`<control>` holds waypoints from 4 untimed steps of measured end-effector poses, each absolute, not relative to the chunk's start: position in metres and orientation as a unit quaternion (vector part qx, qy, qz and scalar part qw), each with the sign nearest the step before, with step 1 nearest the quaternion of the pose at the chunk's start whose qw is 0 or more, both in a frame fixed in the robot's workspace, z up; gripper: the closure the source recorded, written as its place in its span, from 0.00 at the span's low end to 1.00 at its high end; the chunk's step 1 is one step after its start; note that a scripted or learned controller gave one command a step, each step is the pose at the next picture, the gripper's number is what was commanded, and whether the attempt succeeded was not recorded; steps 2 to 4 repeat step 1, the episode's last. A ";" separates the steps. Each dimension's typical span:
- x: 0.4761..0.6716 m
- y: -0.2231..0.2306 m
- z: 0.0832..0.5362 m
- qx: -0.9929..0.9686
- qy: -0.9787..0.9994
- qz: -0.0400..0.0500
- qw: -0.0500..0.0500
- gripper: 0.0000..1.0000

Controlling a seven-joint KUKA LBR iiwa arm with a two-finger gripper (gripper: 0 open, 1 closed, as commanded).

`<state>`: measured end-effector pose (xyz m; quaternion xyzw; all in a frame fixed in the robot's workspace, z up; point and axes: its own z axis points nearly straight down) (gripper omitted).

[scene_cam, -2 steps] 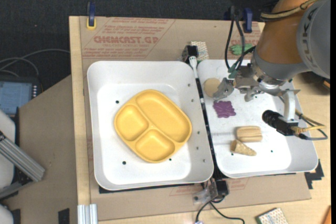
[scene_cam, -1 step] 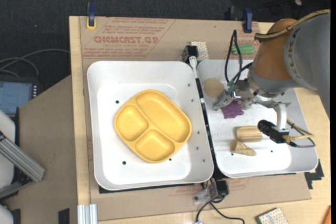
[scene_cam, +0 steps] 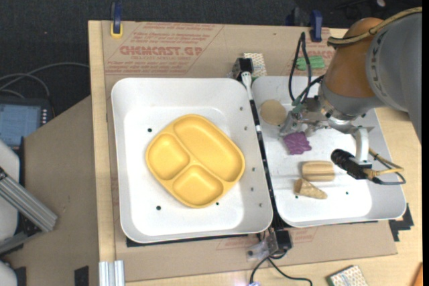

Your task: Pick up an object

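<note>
Camera view from above shows us the right bin (scene_cam: 355,207), and in its upper-left part the pincer (scene_cam: 299,122) hangs low on the grey arm that reaches in from 3 o'clock. We cannot tell how far it is open, and we see nothing held in it. Closest to it is the purple lump (scene_cam: 296,143), just beside it at 6 o'clock, with its upper edge close under the pincer; whether the two touch we cannot tell. The lump is knobbly and nearly as wide as it is long, so we read no clear long axis and no pointing end. We judge that a short drop toward 6 o'clock matters more than any turn of the wrist. The round tan piece (scene_cam: 271,111) sits near at about 10 o'clock, by the bin's left wall. The tan log (scene_cam: 317,171) lies farther off at 5 o'clock, its long axis running 9 to 3, with the pale wedge (scene_cam: 310,190) just beside it at 6 o'clock.
</note>
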<state>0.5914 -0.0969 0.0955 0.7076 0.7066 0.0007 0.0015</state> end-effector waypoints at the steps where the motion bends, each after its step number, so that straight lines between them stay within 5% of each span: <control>1: 0.604 -0.040 0.191 0.705 0.709 0.004 0.004 1.00; 4: 0.604 -0.040 0.191 0.705 0.709 0.004 0.004 1.00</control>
